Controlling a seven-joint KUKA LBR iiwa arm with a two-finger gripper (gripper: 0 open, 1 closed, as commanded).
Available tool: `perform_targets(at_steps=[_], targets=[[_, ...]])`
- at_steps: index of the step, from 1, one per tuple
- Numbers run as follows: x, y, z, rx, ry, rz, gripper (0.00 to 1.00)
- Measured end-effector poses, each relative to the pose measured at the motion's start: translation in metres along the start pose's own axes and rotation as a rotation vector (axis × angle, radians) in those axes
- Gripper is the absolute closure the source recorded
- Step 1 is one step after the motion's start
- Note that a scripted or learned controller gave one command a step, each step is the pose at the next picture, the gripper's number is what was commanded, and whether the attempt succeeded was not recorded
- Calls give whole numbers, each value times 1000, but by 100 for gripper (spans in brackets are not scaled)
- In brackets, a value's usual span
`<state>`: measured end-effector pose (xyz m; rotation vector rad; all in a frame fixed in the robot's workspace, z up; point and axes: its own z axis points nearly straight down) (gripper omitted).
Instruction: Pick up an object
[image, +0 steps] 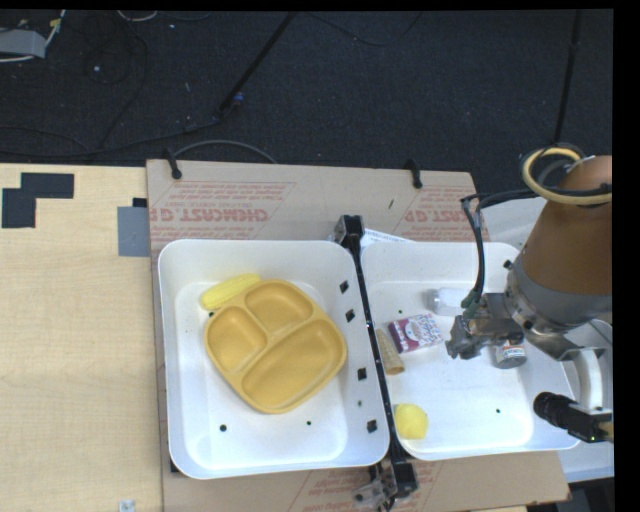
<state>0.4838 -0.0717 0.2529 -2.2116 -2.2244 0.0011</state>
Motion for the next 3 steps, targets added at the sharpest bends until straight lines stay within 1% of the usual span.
perform_targets(at_steps=[1, 2, 3], targets=[[50, 6, 14, 2, -1, 2, 100], [93, 7, 23, 3, -2, 3, 100], [142, 3, 16, 0, -1, 1, 100]])
